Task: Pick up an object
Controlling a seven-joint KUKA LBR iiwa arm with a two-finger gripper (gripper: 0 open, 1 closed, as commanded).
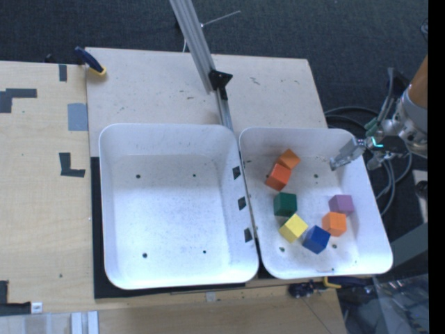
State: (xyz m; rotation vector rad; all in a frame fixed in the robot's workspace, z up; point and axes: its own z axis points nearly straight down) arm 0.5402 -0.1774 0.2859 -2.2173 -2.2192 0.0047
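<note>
Cubes lie together in the right bin (361, 186), the orange cube (288, 160) nearest, to the left and a little below the tool (345, 156), which hangs over the bin's upper right part, holding none of them.

Light was bright and even, falling from overhead. The two white bins (170, 207) read pale, slightly washed out but without hard glare, speckled with grain. Short soft shadows sat under the blocks (302, 200) toward six o'clock. The dark floor at twelve o'clock stayed dim. Focus was soft throughout; the arm (417, 106) at three o'clock was blurred, and cables at four o'clock were murky.
</note>
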